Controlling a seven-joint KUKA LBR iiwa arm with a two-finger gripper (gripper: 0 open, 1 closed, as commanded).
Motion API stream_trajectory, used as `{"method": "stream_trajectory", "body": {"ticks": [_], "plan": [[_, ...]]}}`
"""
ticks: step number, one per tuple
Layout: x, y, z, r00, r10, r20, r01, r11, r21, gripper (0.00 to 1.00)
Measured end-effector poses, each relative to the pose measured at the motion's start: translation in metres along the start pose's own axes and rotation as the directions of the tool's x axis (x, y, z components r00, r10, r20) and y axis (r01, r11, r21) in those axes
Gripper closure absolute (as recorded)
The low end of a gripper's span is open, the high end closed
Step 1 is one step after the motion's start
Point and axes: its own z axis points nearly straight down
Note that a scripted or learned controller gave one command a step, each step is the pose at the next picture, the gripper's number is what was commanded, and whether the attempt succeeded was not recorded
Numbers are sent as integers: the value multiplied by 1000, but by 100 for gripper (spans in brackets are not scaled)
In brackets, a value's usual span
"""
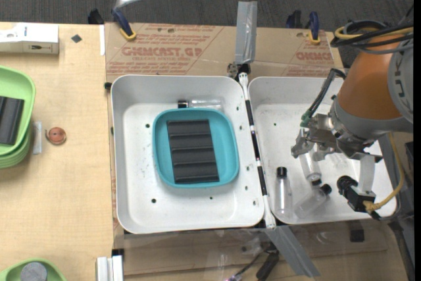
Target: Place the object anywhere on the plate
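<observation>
A clear vial with a black cap (281,187) lies on the floor of the right bin (276,99), not yet lifted. The pincer (314,171) hovers just beside it over similar small vials (317,182); you cannot tell its finger state. The teal plate (161,145), carrying a dark ribbed insert (192,151), waits in the left bin (131,141). Everything is left to do; the bin walls lie between.

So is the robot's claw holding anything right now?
Cannot be told: the gripper hangs low in the right white bin near small clear vials, its tips unclear.
</observation>
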Motion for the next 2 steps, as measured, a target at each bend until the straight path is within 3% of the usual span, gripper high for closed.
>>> {"method": "stream_trajectory", "body": {"ticks": [1, 2], "plan": [[49, -2, -8, 977, -215, 1, 215, 977, -1, 100], [49, -2, -8, 977, -215, 1, 215, 977, -1, 0]]}}
